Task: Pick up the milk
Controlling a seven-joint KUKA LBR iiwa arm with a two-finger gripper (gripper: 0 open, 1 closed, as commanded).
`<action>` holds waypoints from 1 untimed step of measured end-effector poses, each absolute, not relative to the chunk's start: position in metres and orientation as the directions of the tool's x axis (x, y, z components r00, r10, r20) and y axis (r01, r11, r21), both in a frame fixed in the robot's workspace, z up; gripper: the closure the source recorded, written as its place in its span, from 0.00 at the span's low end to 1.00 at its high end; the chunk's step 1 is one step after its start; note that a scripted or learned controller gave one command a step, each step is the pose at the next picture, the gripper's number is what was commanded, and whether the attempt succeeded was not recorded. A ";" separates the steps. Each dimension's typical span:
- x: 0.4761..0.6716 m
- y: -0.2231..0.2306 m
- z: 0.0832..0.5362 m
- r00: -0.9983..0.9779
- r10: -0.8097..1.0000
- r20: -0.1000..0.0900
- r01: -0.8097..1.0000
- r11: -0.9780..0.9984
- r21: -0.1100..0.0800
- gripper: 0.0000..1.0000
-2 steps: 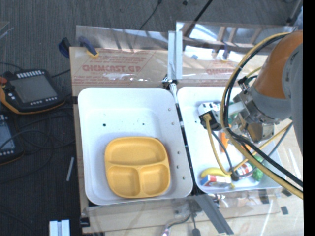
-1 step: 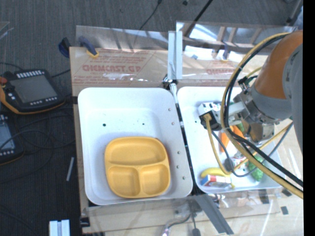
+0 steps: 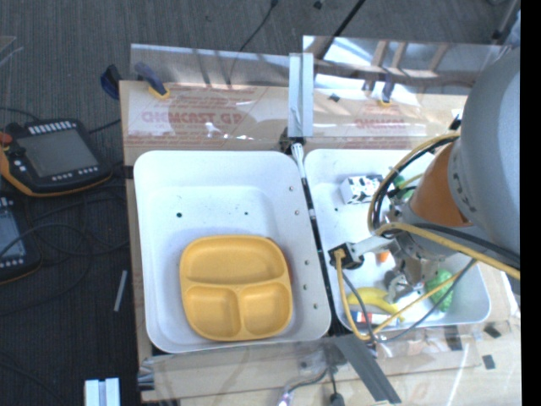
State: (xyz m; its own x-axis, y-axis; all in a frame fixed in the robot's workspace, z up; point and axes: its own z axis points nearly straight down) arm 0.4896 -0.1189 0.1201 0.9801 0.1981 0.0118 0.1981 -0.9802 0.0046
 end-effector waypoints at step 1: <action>0.494 -0.111 0.104 0.981 0.189 0.037 0.188 -0.982 0.031 0.00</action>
